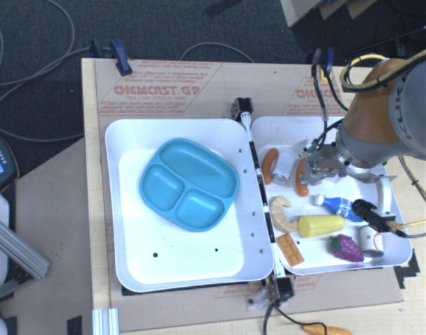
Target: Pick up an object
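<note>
Worktop (164, 89) carries two white bins side by side. The left bin (199, 257) has one item: a blue divided plate (189, 183) lying flat, slightly toward its far side and clear of the walls. The right bin (282, 135) holds all the small stuff. Along its left wall, far to near, are a brown-orange sausage (269, 166) standing nearly end-on to the wall, a pale curved pastry piece (279, 213), then a tan waffle cracker (289, 249) in the near-left corner. Just right of the brown sausage is a red sausage (300, 179), roughly parallel to it and a little apart. The gripper (316, 167) is low over the bin, just beside the red sausage's right side. Contact can't be confirmed at this angle, I can't tell how far the gripper is open, and nothing is visibly held in it. The grey arm (380, 117) with its orange band comes in from the far right. Nearer than the gripper is a yellow oblong item (321, 225), lying left-right and touching the pastry piece at its left end. A blue-and-white tube (337, 205) sits just far-right of it. Purple grapes (346, 248) are near the bin's near wall, just nearer than the yellow item's right end. A small white object (370, 240) is just right of the grapes, too small to identify.
</note>
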Available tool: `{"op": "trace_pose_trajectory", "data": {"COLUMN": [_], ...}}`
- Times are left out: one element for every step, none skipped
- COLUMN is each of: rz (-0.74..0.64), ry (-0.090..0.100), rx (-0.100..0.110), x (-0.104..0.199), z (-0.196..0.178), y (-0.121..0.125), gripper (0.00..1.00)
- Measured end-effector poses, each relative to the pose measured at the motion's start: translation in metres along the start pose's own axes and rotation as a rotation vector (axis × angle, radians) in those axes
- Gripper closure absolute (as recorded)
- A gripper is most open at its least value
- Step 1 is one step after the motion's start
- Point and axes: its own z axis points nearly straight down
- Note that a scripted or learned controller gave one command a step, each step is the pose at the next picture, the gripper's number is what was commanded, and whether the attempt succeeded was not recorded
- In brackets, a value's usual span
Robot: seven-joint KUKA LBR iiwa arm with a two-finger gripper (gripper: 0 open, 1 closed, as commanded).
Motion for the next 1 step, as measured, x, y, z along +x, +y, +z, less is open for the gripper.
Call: {"op": "trace_pose_trajectory", "data": {"rz": [0.001], "ry": [0.000], "rx": [0.001], "x": [0.0000], "z": [0.0007], "y": [-0.0003], "gripper": [0.00]}}
